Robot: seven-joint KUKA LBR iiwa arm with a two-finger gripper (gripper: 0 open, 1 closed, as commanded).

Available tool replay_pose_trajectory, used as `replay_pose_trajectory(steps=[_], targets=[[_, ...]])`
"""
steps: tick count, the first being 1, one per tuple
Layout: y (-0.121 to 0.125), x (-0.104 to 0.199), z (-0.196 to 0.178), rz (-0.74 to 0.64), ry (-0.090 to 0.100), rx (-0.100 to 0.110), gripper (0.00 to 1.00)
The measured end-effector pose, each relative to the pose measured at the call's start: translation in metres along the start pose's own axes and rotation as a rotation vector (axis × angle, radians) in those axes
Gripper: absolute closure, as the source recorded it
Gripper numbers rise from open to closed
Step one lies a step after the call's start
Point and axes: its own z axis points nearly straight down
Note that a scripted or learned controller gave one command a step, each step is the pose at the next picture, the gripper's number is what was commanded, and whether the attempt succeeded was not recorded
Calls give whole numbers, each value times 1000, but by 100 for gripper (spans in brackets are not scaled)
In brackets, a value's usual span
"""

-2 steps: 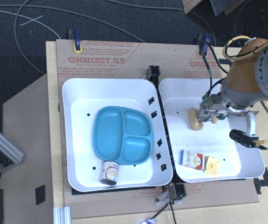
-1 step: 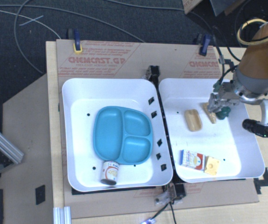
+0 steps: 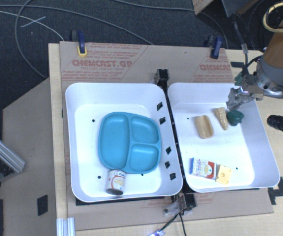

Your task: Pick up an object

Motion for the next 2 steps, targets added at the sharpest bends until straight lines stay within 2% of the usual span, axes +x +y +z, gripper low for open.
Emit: replay_pose_trajectory(steps=[1,2], targets=[[0,0,10,1,2,7,100],[14,48,3,-2,2,4,100]])
